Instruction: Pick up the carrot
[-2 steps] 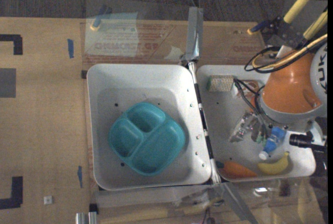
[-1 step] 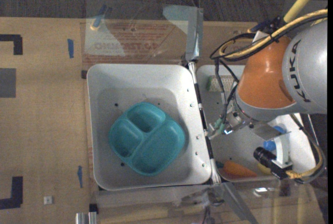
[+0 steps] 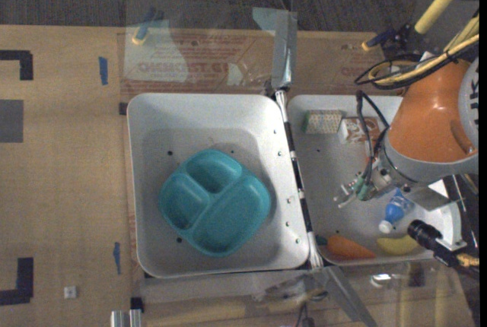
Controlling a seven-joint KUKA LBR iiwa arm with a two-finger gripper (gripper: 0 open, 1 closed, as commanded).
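Observation:
The orange carrot (image 3: 349, 247) lies along the near edge of the right bin (image 3: 327, 166), close to its front left corner. My gripper (image 3: 348, 195) hangs over the middle of that bin, up and slightly right of the carrot, pointing left. Nothing sits between its thin fingers, which look slightly spread. The orange-banded arm covers the bin's right part.
A yellow banana (image 3: 399, 245) and a small water bottle (image 3: 396, 211) lie right of the carrot. Two small boxes (image 3: 324, 122) rest at the right bin's far edge. A teal divided plate (image 3: 215, 201) sits in the left bin (image 3: 144, 128).

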